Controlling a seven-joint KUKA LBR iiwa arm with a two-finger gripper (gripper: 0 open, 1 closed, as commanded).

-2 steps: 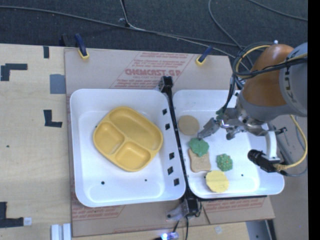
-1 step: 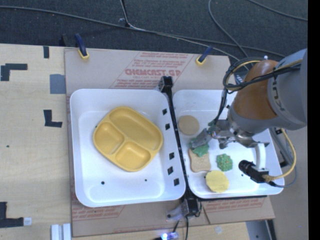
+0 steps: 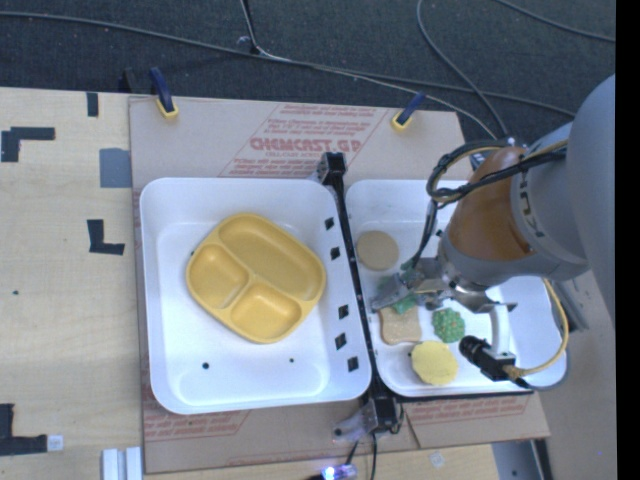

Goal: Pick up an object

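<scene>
Nothing has been lifted yet. The tool (image 3: 405, 290) is lowered beside the toast slice (image 3: 400, 326), near the green piece (image 3: 448, 322); its spread cannot be told. Grasping and lifting remain.

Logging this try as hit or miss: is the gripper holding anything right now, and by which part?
Cannot be told. The gripper is low in the right bin among the toast slice, green piece and tan disc; the wrist hides any grasp.

Place: robotics lab
Evidence: clamped cardboard sheet (image 3: 300, 143), taped surface (image 3: 60, 268), loose cables (image 3: 300, 53), dark carpet (image 3: 100, 8)
</scene>
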